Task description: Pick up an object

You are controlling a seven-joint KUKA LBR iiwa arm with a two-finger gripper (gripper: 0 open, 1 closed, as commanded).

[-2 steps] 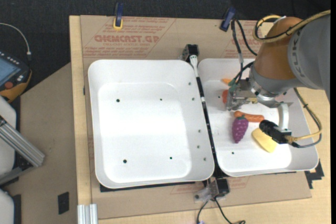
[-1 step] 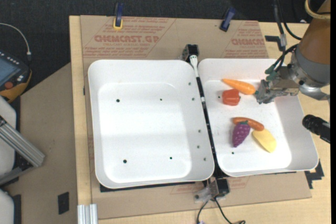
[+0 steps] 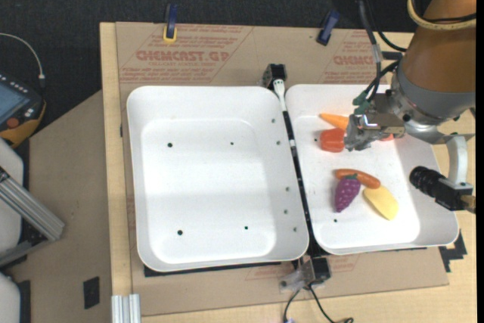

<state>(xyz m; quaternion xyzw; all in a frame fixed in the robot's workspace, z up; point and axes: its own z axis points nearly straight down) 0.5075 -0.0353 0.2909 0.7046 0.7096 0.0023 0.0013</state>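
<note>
Left bin [image 3: 204, 178]: nothing to grasp. Right bin [image 3: 408, 227]: orange-red piece [image 3: 332, 140] and carrot [image 3: 334, 119] at the gripper [image 3: 358, 138]; purple grapes [image 3: 346, 193] and yellow piece [image 3: 381, 202] lie nearer the front. Gripper state: cannot tell. Suggest centring on the orange-red piece and descending straight, clear of the carrot.

A grey arm [image 3: 435, 91] with a broad orange band [image 3: 446, 26], black cables [image 3: 370, 19], and small metallic jaws.
</note>
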